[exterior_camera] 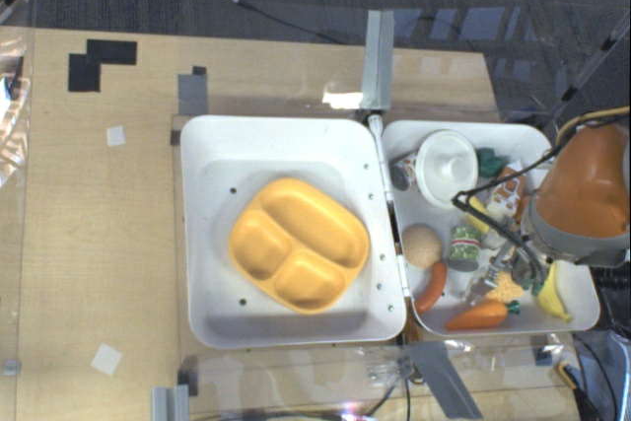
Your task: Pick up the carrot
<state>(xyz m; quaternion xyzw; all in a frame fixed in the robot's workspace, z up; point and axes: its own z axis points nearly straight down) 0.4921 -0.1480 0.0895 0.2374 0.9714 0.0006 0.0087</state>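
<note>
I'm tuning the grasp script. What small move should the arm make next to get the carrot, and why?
Probably a short shift toward the near rim, then descend: the gripper hovers just above the carrot, which lies flat at the right bin's front edge, not between its fingers.

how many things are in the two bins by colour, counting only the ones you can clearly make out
Yellow: 2, the divided plate in the left bin and the banana
Orange: 1, the carrot
Red-orange: 1, the sausage
White: 1, the cup
Tan: 1, the round potato-like ball
Total: 6; the small items under the arm are too cluttered to count.
</note>
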